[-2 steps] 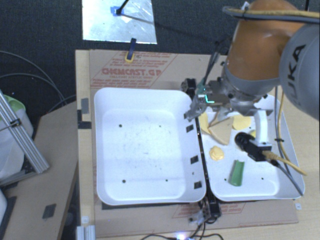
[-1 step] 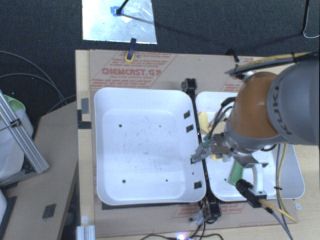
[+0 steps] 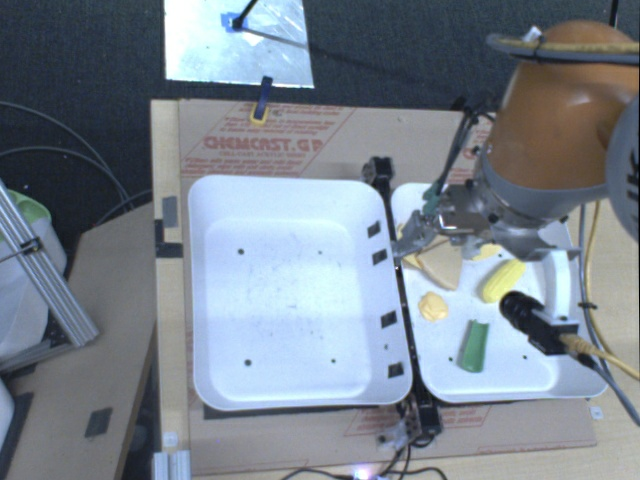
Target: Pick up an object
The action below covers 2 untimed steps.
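- Landmark for all positions: the black divider point(image 3: 392, 268) where the two white bins meet
- Left bin point(image 3: 290, 298) sits on the far side of the divider from the arm; its floor carries only small dark specks
- Right bin point(image 3: 500, 383) holds every candidate: a yellow corn cob point(image 3: 501, 280) well to the right of the divider, a small yellow lump point(image 3: 433, 307) just right of it, a green block point(image 3: 473, 346) further right and toward the near rim, a pale tan wedge point(image 3: 437, 268) near the divider and partly under the wrist
- Gripper point(image 3: 415, 238) hangs low over the right bin's upper part, close to the divider; the wrist hardware masks the tips, so I cannot tell whether the claw is spread or pressed together, and nothing is visibly pinched
- Judged step: the descent onto a target, most likely the tan wedge or whatever lies directly beneath the tool
- To do it well: centre the tool over one item alone, keeping off the divider and the bin wall, since a tip catching that edge would probably spoil the close
- The wedge looks flat and thin; a grasp across its narrower span likely holds better than along it
- Lump and cob lie near the wedge; crowding risks nudging them
- Lift straight up before any sideways travel
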Each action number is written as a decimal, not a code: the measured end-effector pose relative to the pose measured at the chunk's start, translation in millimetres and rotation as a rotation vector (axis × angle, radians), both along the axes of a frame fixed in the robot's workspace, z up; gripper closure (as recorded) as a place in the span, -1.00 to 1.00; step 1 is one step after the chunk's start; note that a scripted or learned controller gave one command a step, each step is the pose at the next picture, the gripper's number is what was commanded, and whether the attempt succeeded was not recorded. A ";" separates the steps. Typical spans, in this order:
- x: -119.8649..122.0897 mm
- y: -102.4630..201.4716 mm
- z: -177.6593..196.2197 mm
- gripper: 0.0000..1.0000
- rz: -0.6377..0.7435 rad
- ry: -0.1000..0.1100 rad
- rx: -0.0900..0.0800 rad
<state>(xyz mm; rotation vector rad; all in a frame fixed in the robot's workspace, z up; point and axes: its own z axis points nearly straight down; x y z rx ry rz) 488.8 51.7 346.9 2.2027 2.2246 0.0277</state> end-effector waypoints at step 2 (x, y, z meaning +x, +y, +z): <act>85.5 66.0 -206.2 -1.00 -0.002 0.017 -0.003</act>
